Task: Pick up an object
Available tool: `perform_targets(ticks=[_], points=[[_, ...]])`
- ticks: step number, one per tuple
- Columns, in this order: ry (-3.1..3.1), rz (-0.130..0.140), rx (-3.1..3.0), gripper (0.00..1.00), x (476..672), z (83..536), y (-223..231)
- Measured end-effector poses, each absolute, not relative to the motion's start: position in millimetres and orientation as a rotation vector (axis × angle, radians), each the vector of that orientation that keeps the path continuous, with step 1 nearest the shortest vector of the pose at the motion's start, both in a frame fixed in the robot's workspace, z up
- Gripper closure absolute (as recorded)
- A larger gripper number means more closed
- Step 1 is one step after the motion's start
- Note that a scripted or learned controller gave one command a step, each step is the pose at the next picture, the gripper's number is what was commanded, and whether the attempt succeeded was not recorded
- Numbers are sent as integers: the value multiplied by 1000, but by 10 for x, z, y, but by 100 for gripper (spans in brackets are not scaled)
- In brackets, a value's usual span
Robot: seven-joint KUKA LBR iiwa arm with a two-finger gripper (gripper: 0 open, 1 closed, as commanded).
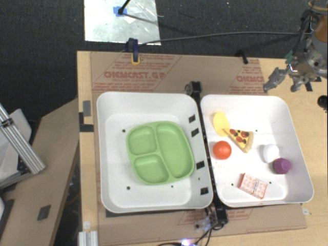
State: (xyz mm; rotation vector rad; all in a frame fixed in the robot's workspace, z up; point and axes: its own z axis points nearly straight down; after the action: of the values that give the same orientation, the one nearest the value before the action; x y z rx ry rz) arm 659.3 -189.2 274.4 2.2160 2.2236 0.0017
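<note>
Jaws spread, holding nothing; orange tomato [222, 150] sits round and glossy.

The grey arm with its two-finger gripper [289, 81] is cut off by the right edge, so most of its body lies out of frame. The printed label on the small pink-and-white rectangular packet [253, 185] is too small to read. The slanted metal frame [18, 142] is cropped by the left edge.

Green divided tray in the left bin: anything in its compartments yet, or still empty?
Empty. The green tray shows bare green in all three compartments; the pizza slice and tomato lie in the right bin.
</note>
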Motion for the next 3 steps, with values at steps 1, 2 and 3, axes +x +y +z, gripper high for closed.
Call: perform_targets(ticks=[1, 2, 3], points=[[2226, 1, 2214, 0, 6620, 2322, -1831], [2224, 0, 2216, 0, 6624, 1923, -1836], [2223, 1, 2215, 0, 6643, 1529, -1845]])
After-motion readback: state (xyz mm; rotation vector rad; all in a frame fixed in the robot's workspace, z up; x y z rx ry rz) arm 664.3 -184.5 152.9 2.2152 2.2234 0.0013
